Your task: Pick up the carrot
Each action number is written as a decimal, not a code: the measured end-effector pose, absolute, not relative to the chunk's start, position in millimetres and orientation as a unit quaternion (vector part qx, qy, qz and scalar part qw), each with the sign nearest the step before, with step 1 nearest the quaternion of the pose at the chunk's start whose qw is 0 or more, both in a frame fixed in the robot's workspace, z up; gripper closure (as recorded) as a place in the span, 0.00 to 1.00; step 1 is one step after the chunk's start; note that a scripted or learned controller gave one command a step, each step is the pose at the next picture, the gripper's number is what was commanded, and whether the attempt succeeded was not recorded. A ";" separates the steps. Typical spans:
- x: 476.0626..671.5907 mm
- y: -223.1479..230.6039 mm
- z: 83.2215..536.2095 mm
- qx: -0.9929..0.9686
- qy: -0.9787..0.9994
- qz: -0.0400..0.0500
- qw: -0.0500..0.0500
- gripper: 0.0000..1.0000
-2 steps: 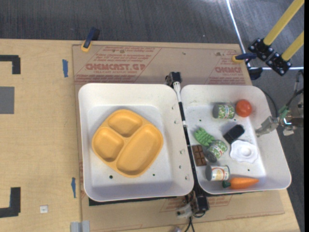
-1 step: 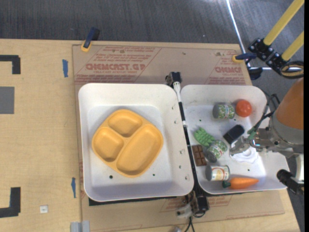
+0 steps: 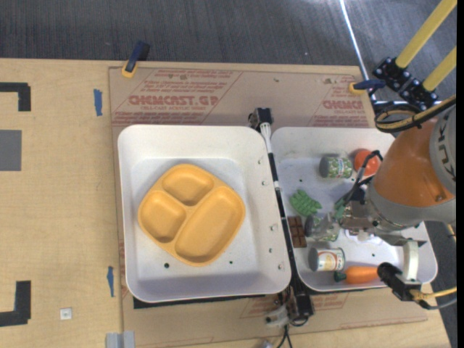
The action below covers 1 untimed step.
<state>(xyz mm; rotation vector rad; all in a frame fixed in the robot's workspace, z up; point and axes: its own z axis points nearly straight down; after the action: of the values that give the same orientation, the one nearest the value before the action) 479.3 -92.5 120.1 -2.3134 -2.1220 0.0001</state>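
— Right, where does the carrot (image 3: 360,273) lie?
— Near the right bin's (image 3: 304,278) front wall, just beside a small can (image 3: 328,259). The gripper (image 3: 330,225) hangs above; whether it's parted can't be told.
— Best approach?
— Probably shift frontward, straddle the carrot's middle, avoid the can.

The left bin (image 3: 138,194) holds a yellow plate (image 3: 191,213) with three compartments. In the right bin (image 3: 308,162) the gripper (image 3: 330,227) hangs over the middle, above a white can (image 3: 328,259), and the carrot (image 3: 360,273) lies just beside that can, near the front wall. A green leafy toy (image 3: 306,203) and a small jar (image 3: 336,167) lie further back.
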 end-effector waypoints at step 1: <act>503.3 -157.7 284.4 -0.656 -0.755 0.000 -0.001 0.00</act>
<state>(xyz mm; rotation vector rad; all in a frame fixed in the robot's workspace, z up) 503.3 -157.7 284.4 -2.0615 -2.3741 -0.0010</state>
